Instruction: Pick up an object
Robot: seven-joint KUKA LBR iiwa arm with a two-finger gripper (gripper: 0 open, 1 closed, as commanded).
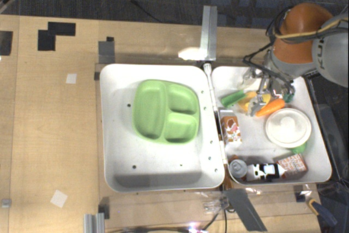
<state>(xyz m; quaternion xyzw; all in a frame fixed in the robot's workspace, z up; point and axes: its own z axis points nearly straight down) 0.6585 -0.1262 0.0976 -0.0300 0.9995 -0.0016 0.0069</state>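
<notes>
My gripper (268, 94) hangs low over the back of the right bin (322, 142), under the orange wrist band. Its metal fingers (264, 91) stand right above an orange carrot (270, 107), with a green pod-shaped toy (233, 98) and a small yellow piece (248, 97) just to the left. Whether anything sits between the fingers is not visible. In the same bin lie a white bowl (288, 126), a small brown carton (231, 129), a black-and-white bottle lying on its side (256, 170) and a red packet (291, 165).
The left bin (114, 172) holds a green divided plate (166, 111). A metal post (209, 33) rises at the back between the bins. Cables and brackets sit along the bench's front edge (229, 207).
</notes>
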